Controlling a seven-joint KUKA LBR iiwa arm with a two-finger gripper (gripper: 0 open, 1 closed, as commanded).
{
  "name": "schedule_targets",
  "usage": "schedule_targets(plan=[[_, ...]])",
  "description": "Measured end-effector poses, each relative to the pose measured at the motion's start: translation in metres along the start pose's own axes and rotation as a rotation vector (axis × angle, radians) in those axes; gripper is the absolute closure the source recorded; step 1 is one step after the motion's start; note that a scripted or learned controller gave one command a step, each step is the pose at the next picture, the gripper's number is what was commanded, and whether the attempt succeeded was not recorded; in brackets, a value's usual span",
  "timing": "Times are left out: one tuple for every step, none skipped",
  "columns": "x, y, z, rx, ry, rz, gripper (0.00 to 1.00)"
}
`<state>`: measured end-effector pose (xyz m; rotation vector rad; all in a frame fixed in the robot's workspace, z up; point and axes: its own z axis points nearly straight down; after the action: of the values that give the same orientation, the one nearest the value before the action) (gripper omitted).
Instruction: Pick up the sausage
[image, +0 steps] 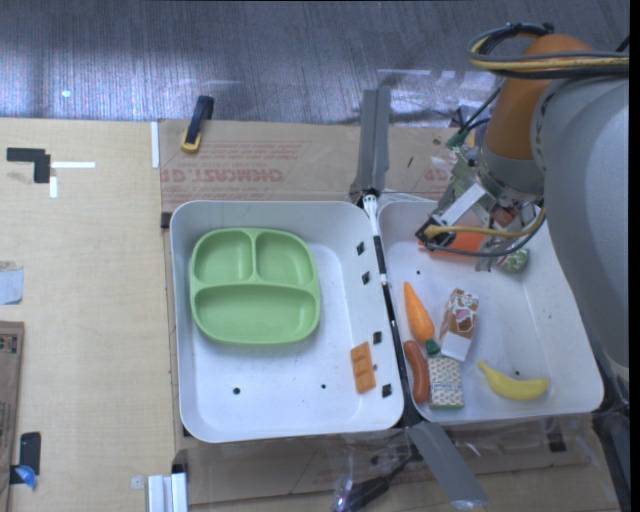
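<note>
The small reddish-brown sausage (417, 371) was seen lying in the right white bin (560, 330), against its left wall, between an orange carrot (418, 311) and a printed snack packet (446, 382). The gripper (470, 212) was poised well apart, at the bin's far end; its state could not be told. A crowded grasp might be spoiled by neighbours or the wall.
</note>
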<state>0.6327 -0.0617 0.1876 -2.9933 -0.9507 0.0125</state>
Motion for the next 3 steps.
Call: schedule_targets(plan=[[0.024, -0.034, 0.001, 0.002, -0.001, -0.278, 0.0], [-0.005, -0.021, 0.001, 0.002, -0.001, -0.1, 0.0], [-0.047, -0.024, 0.001, 0.003, -0.001, 0.07, 0.0]])
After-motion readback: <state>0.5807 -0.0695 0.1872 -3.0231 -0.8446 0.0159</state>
